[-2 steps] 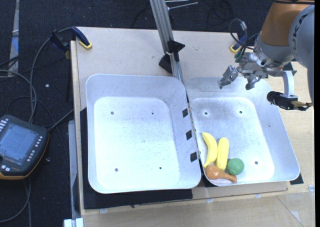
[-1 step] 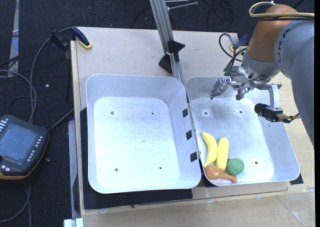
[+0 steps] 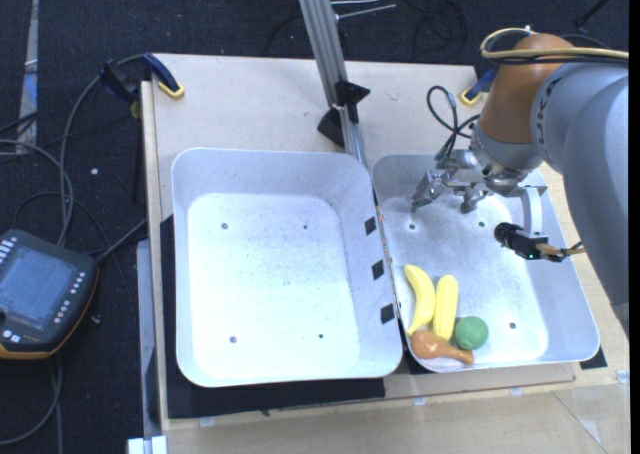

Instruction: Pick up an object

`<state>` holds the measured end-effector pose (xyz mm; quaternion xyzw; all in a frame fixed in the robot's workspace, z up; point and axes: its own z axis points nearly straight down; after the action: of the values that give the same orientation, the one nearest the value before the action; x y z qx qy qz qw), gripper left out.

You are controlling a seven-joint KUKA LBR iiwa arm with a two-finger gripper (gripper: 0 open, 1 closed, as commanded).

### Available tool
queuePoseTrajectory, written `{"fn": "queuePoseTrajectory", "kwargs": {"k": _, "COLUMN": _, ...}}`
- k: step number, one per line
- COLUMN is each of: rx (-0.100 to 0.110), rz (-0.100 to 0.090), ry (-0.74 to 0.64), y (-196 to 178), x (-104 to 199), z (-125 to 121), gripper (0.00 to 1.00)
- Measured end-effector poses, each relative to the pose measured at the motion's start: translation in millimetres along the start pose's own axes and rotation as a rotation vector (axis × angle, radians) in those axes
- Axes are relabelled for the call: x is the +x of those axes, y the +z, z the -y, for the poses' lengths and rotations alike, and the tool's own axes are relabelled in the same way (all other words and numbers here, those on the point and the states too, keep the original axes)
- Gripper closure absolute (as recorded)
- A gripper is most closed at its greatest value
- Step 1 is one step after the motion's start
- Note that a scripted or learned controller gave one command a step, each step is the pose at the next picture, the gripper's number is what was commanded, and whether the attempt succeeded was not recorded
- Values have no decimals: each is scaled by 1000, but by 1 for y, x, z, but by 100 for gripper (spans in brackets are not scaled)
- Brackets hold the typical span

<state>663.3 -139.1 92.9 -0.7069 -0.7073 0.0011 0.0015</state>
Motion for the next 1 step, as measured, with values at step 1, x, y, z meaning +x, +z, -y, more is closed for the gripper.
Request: {"fn": "queuePoseTrajectory", "kwargs": {"k": 1, "rx": -5, "rz": 1, "ry": 0, "y": -13, "x": 0, "z": -1, "gripper": 100}}
